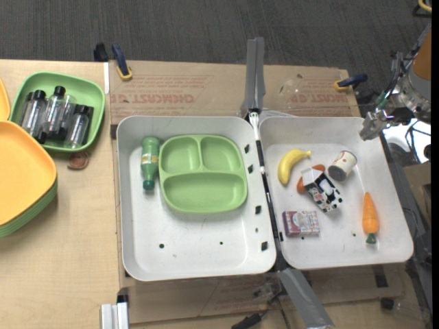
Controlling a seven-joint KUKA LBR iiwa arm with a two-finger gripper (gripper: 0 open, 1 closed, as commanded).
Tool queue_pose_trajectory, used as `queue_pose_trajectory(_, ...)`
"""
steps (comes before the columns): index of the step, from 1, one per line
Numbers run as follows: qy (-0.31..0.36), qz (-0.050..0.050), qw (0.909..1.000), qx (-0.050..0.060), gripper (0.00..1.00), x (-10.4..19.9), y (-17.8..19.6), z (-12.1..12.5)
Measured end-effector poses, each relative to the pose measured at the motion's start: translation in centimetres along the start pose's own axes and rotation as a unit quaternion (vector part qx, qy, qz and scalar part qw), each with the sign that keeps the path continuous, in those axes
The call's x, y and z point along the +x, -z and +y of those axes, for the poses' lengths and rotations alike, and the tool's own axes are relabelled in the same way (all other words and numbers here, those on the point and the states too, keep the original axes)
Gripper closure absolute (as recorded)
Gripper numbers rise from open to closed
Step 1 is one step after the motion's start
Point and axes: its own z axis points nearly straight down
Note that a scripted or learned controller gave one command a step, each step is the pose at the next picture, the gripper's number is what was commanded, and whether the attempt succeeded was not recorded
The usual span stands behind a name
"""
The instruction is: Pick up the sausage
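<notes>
The sausage [302, 181] is a reddish-orange piece in the right bin [343, 252], mostly hidden under a black-and-white carton [324, 189] that lies across it. Just left of it lies a yellow banana [291, 164]. My gripper [372, 126] hangs at the bin's far right corner, above the rim and well to the upper right of the sausage. It holds nothing that I can see.
The right bin also holds a white cup on its side [342, 164], a carrot [370, 214] and a small pink carton [302, 223]. In the left bin [199, 252] are a green divided plate [203, 173] and a green bottle [149, 160]. A metal divider [255, 81] stands behind the bins.
</notes>
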Motion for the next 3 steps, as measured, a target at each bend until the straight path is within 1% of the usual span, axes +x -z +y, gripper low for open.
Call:
queue_pose_trajectory(1, -0.139, -0.004, 0.9903, -0.012, 1.0, -0.7, -8.2, -0.7)
queue_pose_trajectory(2, -0.024, 0.0, 0.9997, -0.001, 1.0, 0.8, -11.3, -5.1)
queue_pose_trajectory(3, -0.014, 0.0, 0.9999, -0.001, 1.0, 0.7, -9.7, -10.7)
